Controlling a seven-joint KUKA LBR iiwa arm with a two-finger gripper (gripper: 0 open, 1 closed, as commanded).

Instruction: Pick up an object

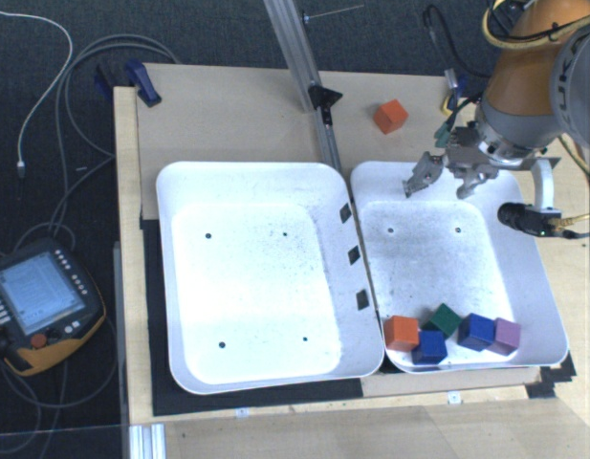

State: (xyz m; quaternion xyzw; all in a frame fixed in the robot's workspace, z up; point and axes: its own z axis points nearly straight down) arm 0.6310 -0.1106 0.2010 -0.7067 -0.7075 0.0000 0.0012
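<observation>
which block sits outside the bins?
The orange block on the bare bench behind the right bin; the other five blocks cluster along that bin's near edge.

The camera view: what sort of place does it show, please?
Probably a robotics lab workbench for grasping tests. Two shallow white plastic bins sit on a wooden bench, small coloured blocks lie in the right bin, and a teach pendant with screen rests on the dark carpet.
</observation>
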